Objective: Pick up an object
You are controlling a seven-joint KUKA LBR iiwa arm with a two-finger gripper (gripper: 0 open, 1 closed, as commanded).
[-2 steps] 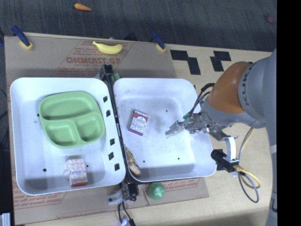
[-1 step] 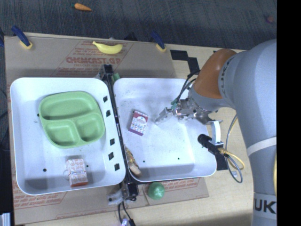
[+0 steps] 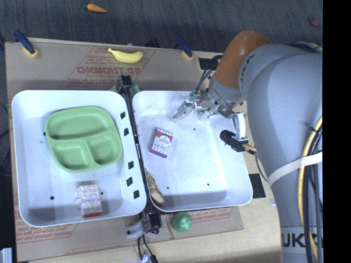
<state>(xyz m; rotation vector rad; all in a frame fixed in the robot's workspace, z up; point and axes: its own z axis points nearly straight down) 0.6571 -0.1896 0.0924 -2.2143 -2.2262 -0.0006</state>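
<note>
The big grey arm (image 3: 285,125) comes in from the right and bends over the right bin (image 3: 219,193), the orange band (image 3: 241,53) showing above the wrist. Its hand (image 3: 184,111) hangs low over the far part of that bin, the metal tips pointing left toward the divider. I cannot tell whether it is open or closed from here, and nothing is visible in its grip.

The right bin is shallow, white, smooth plastic with rounded corners. The left bin (image 3: 27,201), its twin, lies well to the left of the hand and holds a pale green tray (image 3: 82,137) with three compartments, glossy and soft-edged.

The small purple and white carton (image 3: 161,143) lies flat on the right bin's floor, nearer than the hand and slightly to its left, close but apart from the tips. A second little carton (image 3: 89,199), red and white, sits in the near part of the left bin, well away from the hand.

A yellow banana (image 3: 125,55) rests on the cardboard sheet (image 3: 82,70) covering the table, beyond the hand and to its left. A green ball (image 3: 182,222) sits on the table just outside the right bin's near rim, well apart from the hand.
</note>
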